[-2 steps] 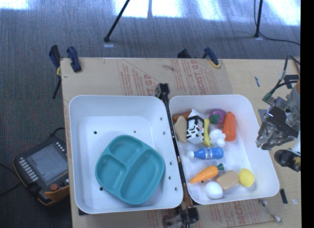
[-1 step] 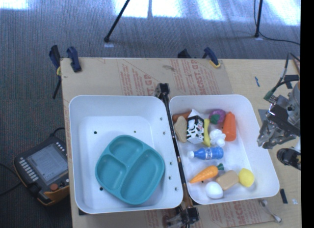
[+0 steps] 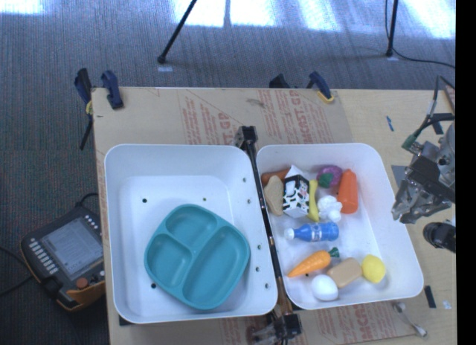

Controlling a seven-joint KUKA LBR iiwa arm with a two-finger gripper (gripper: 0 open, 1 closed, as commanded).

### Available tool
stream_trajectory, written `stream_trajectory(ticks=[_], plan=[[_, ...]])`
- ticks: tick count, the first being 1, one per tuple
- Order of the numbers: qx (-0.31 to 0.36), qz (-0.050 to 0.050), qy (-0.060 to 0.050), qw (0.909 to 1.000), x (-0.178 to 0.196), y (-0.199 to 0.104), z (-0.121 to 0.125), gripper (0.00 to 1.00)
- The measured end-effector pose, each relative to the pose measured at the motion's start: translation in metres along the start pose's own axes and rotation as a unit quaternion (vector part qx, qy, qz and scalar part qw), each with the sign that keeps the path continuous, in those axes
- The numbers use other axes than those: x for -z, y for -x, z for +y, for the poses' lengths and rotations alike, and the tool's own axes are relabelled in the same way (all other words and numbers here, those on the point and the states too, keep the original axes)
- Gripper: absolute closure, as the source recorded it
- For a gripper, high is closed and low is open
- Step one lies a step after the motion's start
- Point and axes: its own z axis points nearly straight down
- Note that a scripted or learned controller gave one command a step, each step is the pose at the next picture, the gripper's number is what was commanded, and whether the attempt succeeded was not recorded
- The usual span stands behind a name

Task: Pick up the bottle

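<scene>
The gripper (image 3: pixel 413 208) hangs outside the right bin (image 3: pixel 394 258), just past its right wall, with nothing between its fingers; whether they are spread or closed I cannot tell, as the grey metal blurs together at this slant. The bottle (image 3: pixel 314 233) lies on its side well to the gripper's left and a little nearer the camera, near the middle of that bin — blue body, white cap end pointing away from the gripper.

The likely trouble is crowding. The bottle is round and smooth, probably hard plastic, so a grasp along its length could squirt it out; closing across the body looks safer. A white lumpy toy (image 3: pixel 329 207) and a banana (image 3: pixel 314 201) sit just beyond it, and a carrot (image 3: pixel 311 263) lies just on its camera side, so a finger coming down off-line may land on a neighbour and shove the bottle, or catch two things at once. The bin wall also stands between gripper and bottle, so a low sideways move would strike it.

Other pieces look like glossy moulded play food: a cow-patterned carton (image 3: pixel 297 195), a lemon (image 3: pixel 373 268), an egg (image 3: pixel 323 287), a tan slice (image 3: pixel 345 271). Far left of the gripper, the other bin (image 3: pixel 134 165) holds a teal divided plate (image 3: pixel 197 256).
</scene>
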Motion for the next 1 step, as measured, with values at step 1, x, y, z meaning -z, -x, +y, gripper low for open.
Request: stream_trajectory(ticks=[1], plan=[[0.007,-0.002,-0.002,1.0,0.0078,-0.0005,-0.0001,1.0]])
